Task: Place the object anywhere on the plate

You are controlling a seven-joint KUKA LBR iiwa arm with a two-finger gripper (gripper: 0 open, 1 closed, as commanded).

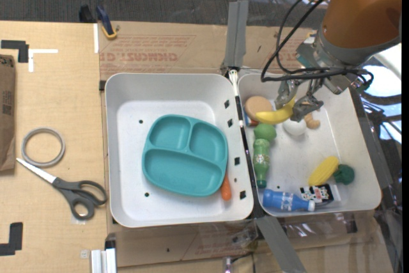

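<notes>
At upper right, tool (295, 99) seemingly pinches a banana (273, 115) at one end; it could slip before reaching the teal plate (185, 155).

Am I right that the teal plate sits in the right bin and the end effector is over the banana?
Not quite: the camera view shows the teal plate in the left bin, not the right one. The end effector is over the banana.
</notes>
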